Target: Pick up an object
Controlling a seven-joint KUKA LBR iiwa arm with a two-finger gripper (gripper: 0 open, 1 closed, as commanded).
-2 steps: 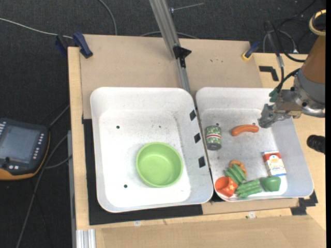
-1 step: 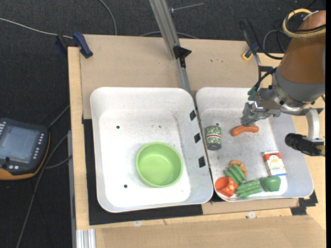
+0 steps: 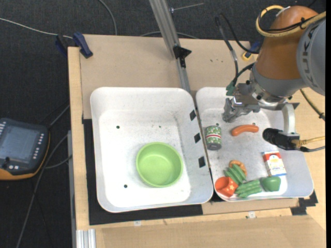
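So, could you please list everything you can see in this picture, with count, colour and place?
bins: two, white, side by side on the bench, left bin and right bin
bowl: one, light green, left bin, near its front
can: one, green and white, right bin by its left wall
sausage: one, orange, right bin, right of the can
carton: one, white and red, right bin, right side
toy vegetables: a small pile, green, orange and red, front of right bin
clamp: one, blue, bench's back left corner
handheld controller: one, dark and orange, floor at left
pincer: one, grey metal, over the back of the right bin
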